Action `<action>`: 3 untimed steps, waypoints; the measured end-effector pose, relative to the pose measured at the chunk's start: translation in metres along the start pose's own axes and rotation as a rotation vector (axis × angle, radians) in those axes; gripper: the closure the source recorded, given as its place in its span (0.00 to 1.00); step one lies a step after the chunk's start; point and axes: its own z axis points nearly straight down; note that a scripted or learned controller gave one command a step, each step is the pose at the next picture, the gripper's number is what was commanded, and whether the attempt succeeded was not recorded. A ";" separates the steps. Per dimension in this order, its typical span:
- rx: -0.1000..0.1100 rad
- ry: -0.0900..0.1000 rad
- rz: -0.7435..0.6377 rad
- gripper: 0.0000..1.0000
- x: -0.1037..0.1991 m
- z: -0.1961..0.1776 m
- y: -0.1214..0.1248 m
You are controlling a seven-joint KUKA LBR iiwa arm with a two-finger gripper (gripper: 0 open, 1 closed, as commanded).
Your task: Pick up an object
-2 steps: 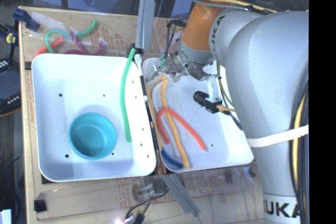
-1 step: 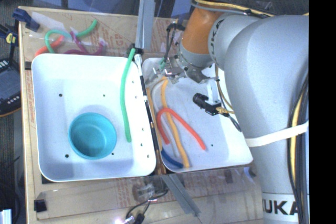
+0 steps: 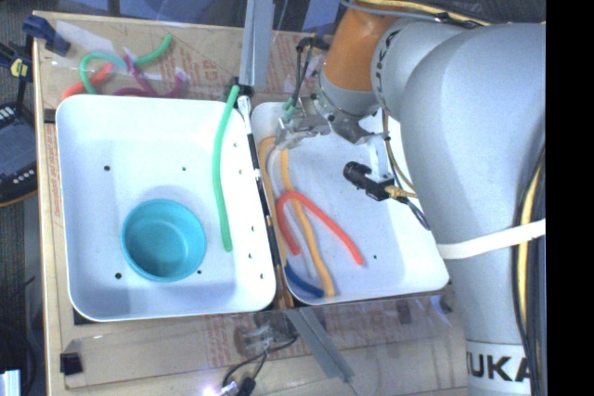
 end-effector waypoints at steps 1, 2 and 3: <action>0.001 0.000 0.000 0.00 0.000 0.000 0.000; 0.000 0.002 -0.001 1.00 0.001 -0.010 0.001; 0.000 0.002 -0.001 0.00 0.001 -0.010 0.001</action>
